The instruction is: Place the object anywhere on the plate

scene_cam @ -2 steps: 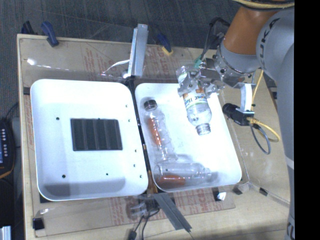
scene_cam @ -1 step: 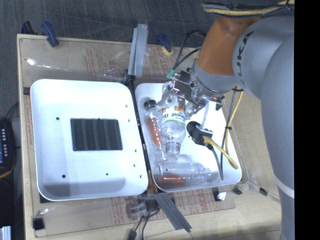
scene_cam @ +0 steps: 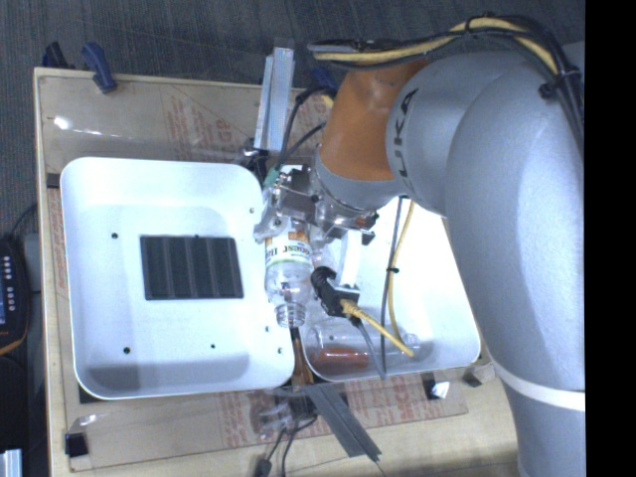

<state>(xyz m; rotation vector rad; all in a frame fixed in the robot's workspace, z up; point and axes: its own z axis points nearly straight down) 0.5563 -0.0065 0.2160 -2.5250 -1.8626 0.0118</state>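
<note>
A clear plastic bottle (scene_cam: 287, 271) with a white and orange label hangs over the seam between the two bins, its neck pointing toward the front. My gripper (scene_cam: 291, 225) is shut on the bottle's upper end, with the metal fingers (scene_cam: 266, 223) on either side of it. The plate (scene_cam: 192, 266) is a black ribbed rectangle lying flat in the middle of the left bin (scene_cam: 99, 356). The bottle is just right of the plate, near the left bin's right wall. The arm covers most of the right bin.
A brownish object (scene_cam: 343, 352) lies at the front of the right bin (scene_cam: 452, 351). Blue clamps (scene_cam: 99, 68) sit at the bench's back left corner. A metal bar (scene_cam: 276, 92) stands behind the bins.
</note>
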